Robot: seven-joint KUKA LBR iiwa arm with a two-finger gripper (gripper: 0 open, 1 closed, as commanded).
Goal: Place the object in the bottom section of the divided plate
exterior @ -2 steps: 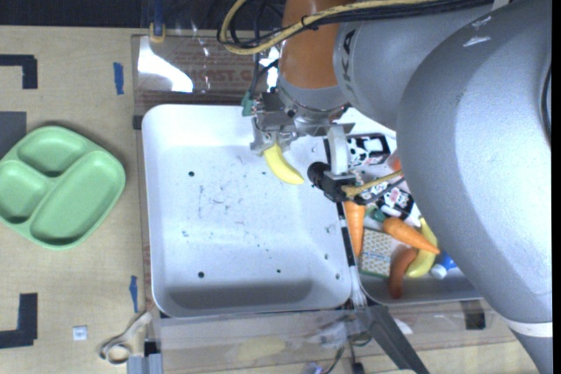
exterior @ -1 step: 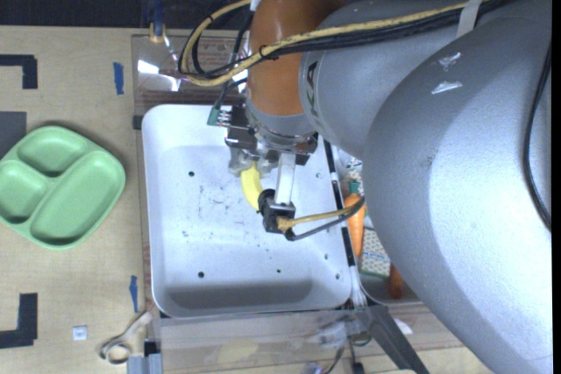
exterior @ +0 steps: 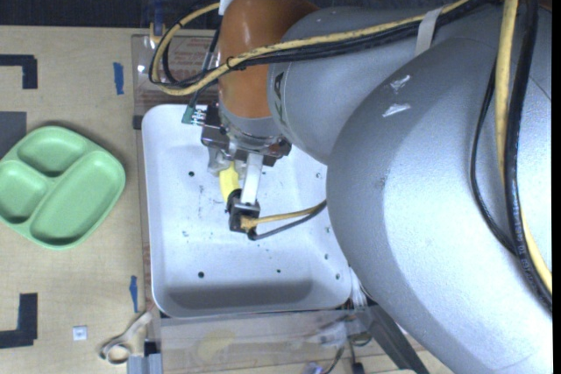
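- Your hand [exterior: 237, 164] hangs low inside the white bin [exterior: 289, 276]; you cannot tell whether it is apart or together.
- A small yellow object [exterior: 228, 183] shows just beneath it.
- The green divided plate [exterior: 60, 186] lies on the desk [exterior: 70, 293], left of the bin.

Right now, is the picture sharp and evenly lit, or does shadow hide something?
Camera view: the green plate is sharp and evenly lit; the white bin has a soft shadow at its near wall; the arm, close to the lens, looks oversized and soft; the yellow thing under the gripper is too small to identify.
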